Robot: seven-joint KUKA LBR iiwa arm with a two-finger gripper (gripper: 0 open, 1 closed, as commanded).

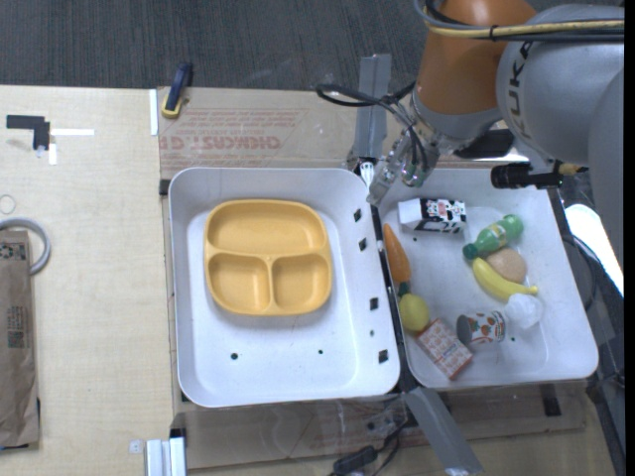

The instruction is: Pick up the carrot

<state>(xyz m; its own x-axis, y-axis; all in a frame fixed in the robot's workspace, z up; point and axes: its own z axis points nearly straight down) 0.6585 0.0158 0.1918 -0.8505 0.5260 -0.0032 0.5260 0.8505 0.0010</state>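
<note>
The carrot [397,255], orange with a green top, lies along the left wall of the right bin [571,296], pointing up and away. My gripper [405,169] hangs over the bin's far left corner, above and just beyond the carrot's tip, apart from it. Its metal fingers [412,164] point down and left with nothing between them that I can see.
In the right bin lie a milk carton [435,214], a green bottle [494,236], a banana [499,281], a lemon [413,312], a small can [480,328] and a snack packet [443,350]. A yellow divided plate [267,257] sits in the left bin [198,355].
</note>
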